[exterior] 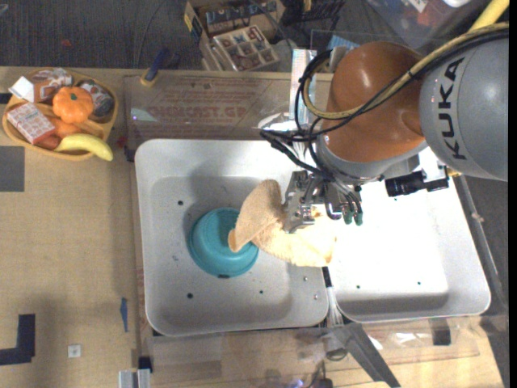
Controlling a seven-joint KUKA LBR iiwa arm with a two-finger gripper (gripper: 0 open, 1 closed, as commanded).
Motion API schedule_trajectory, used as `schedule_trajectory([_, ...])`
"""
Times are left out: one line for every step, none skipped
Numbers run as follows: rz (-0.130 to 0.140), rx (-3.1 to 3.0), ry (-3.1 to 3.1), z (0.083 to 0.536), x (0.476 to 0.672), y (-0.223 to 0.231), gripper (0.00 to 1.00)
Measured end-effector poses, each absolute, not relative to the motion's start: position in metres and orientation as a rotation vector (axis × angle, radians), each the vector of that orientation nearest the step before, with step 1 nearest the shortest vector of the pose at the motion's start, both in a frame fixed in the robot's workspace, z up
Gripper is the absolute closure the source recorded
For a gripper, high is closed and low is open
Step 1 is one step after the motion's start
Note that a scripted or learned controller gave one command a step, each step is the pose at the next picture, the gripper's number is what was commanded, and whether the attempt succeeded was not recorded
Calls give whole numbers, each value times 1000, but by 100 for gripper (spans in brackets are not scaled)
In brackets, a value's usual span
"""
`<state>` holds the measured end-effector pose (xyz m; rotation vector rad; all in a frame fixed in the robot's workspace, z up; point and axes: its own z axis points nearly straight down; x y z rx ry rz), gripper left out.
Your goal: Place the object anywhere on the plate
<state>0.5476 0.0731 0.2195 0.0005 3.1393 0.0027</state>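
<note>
Arm (404, 103) enters from the right, orange band above the wrist, and reaches over the inner edge of the left bin (161, 176). Gripper (292, 208) sits low over the divide between the two bins, clenched on the upper right edge of a tan cloth (257, 217) — the fabric is visibly pinched between the fingers and hangs from them. The cloth drapes down and to the left; its lower tip overlaps the right rim of the teal plate (214, 247), which lies flat on the floor of the left bin, roughly centre. Whether that tip actually touches the plate or hangs just above it cannot be told from this angle. A second pale yellow fold (307, 249) of soft material lies under and to the right of the gripper, across the ridge where the left bin meets the right bin (420, 273) — same piece or separate, unclear. Off the bench's top-left corner, a bowl of toy fruit (60, 115) with a banana and small pumpkin, well apart from the bins.
</note>
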Motion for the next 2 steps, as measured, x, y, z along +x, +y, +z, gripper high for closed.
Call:
schedule_trajectory([3,-5,3140,223,525,119,100])
schedule_trajectory([3,-5,3139,224,525,119,0])
